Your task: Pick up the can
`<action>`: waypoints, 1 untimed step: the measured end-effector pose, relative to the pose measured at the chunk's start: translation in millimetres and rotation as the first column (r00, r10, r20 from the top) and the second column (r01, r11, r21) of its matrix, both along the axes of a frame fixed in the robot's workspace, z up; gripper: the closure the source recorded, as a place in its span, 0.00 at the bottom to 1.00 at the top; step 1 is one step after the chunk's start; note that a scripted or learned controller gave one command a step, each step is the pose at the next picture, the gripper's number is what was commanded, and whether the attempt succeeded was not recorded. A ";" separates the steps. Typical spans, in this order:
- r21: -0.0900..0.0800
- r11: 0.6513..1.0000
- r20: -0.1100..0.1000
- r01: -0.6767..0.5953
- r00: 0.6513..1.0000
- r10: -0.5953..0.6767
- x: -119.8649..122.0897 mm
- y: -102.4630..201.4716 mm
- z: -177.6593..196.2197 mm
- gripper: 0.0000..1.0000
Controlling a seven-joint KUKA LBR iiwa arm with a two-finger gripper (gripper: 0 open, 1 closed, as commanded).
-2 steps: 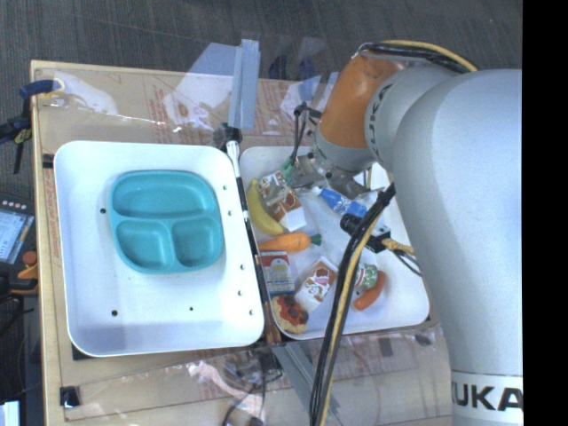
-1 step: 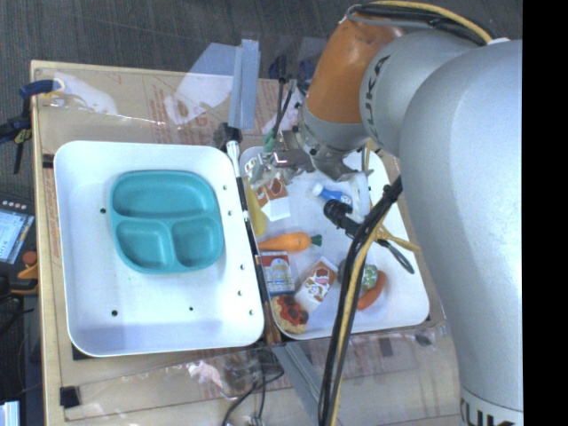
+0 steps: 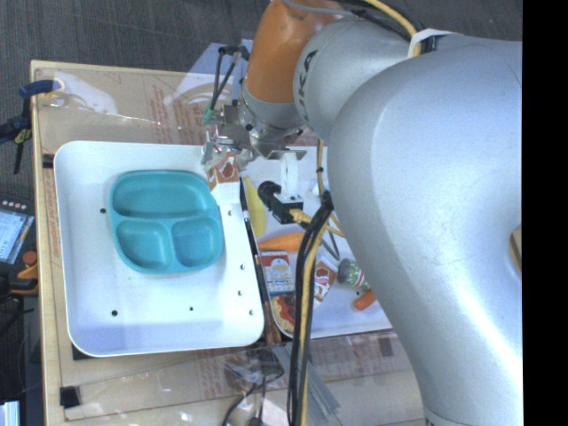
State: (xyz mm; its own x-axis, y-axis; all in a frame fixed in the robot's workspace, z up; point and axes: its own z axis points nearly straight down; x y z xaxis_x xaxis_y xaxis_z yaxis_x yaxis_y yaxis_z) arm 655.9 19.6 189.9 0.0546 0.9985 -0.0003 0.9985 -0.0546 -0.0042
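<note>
One can [image 3: 278, 273] lies w/ long axis approx. up-down in view, well below pincer [image 3: 222, 153], slightly rt; pincer grip: can't tell.

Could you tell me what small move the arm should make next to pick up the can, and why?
Probably a short lift straight up. The gripper sits at the left bin's right rim, above the teal tray, with a brownish item, possibly the can, at its tip. Rising would show whether it is held.
</note>
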 end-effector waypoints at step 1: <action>0.000 0.915 0.001 -0.403 0.915 0.403 -36.5 -50.1 65.3 1.00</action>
State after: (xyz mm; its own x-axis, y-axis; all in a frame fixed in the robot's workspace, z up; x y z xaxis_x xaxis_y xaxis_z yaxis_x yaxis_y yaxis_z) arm 619.3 -30.5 255.2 -0.3526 0.9358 -0.0001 0.9358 0.3526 -0.0028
